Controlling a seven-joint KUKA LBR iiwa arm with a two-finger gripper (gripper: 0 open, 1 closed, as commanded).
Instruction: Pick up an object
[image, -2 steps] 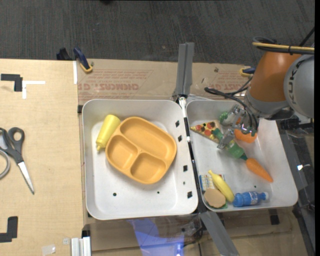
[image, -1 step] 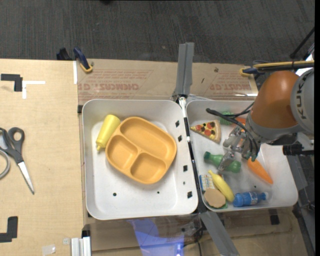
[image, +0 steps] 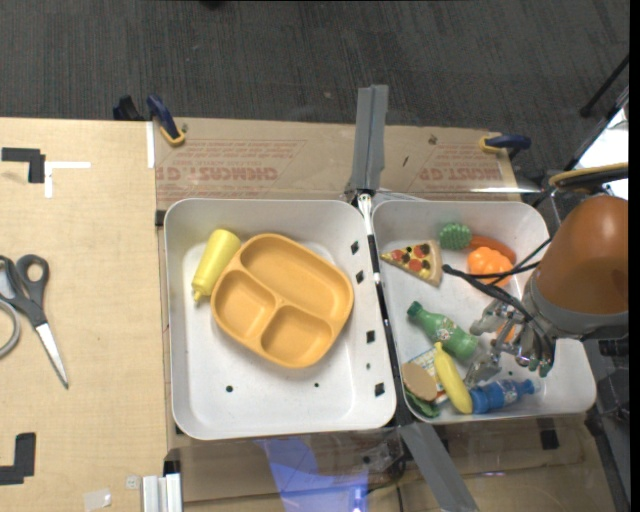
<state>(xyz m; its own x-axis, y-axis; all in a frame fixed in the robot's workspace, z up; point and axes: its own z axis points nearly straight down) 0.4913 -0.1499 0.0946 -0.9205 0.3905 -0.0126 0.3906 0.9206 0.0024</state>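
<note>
Two shallow white plastic bins (image: 185, 400) are looking smooth and slightly glossy. A matt orange plastic divided tray (image: 283, 298) is lying at nine o'clock from a glossy green plastic bottle (image: 444, 331). Brown cardboard (image: 250, 165) is looking matt.

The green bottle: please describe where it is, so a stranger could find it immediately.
Look in the right bin. The green bottle lies near its middle, just above the banana. It is the one long green thing there, with a white label.

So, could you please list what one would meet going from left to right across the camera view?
scissors → yellow bottle → orange divided plate → pizza slice → green bottle → orange fruit → gripper
</note>
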